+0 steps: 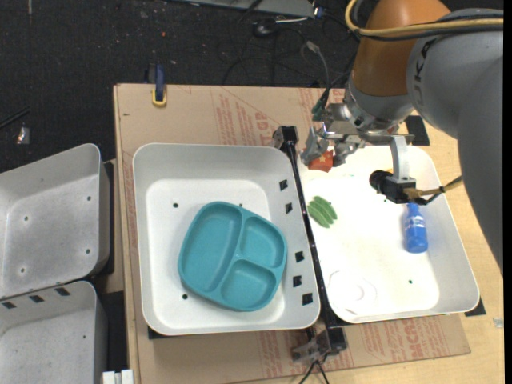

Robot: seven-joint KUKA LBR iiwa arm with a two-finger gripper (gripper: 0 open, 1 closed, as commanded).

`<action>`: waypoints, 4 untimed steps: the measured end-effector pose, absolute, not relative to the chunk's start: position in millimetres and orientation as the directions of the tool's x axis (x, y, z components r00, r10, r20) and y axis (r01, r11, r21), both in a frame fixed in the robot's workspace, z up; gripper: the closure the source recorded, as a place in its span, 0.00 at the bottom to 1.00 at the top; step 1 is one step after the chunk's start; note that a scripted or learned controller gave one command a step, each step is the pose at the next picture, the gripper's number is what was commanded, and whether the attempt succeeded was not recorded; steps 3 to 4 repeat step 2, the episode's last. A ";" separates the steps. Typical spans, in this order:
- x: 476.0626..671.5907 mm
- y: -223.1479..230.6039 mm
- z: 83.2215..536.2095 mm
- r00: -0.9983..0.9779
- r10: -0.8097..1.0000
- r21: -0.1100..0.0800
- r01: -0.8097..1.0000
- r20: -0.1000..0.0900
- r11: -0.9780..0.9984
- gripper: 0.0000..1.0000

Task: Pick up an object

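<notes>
Two white bins are sitting side by side on a brown cardboard sheet. Black clips are running along their shared edge. A blue-and-yellow clamp is gripping the sheet's far edge. Two spare white trays are lying off to the left. Cables are trailing over the dark floor beyond.

One fixed camera looks down at a slant on both white bins from above.
</notes>
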State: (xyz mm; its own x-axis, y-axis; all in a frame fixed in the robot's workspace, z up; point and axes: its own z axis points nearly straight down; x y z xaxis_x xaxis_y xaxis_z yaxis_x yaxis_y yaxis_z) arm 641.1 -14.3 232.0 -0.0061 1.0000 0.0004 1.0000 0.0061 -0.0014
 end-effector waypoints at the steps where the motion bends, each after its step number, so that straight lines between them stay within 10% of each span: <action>1: 645.9 43.2 226.5 -0.008 1.000 0.001 1.000 0.002 0.008 1.00; 4: 640.7 91.6 219.4 -0.007 1.000 -0.001 1.000 0.001 0.007 1.00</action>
